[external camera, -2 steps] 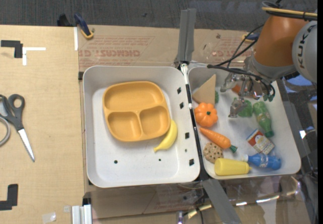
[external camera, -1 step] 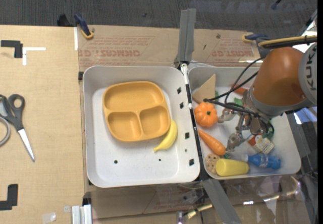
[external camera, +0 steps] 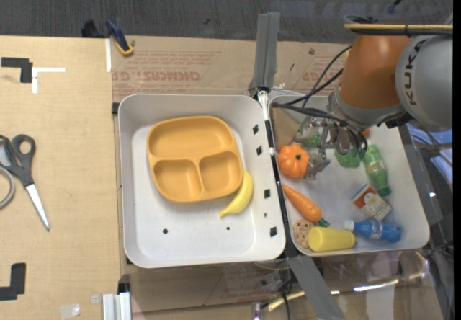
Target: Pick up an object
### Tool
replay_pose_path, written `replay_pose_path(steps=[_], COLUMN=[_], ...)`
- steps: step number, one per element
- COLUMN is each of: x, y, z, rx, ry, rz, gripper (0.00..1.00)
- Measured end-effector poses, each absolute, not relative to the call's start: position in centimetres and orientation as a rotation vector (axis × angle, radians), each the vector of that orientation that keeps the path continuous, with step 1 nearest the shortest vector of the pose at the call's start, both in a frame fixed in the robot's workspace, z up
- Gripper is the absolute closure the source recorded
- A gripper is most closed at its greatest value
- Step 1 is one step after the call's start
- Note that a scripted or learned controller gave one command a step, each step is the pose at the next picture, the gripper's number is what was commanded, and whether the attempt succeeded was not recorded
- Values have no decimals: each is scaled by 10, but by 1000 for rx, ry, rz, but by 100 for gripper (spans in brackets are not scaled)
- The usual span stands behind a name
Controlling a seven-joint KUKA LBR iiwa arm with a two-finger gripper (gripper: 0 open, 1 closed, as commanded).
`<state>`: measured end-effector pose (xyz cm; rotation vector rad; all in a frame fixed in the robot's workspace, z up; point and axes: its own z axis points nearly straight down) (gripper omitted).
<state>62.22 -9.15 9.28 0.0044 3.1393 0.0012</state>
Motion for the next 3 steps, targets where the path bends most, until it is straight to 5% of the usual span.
replay_pose_path(steps=[1,2,3], x=[626,643,650], y=[-107,-169,-164], z=[94,156,93], rx=[169,159,291], ry=[3130,3131,3123], rz=[0,-2,0], gripper=[0,0,0])
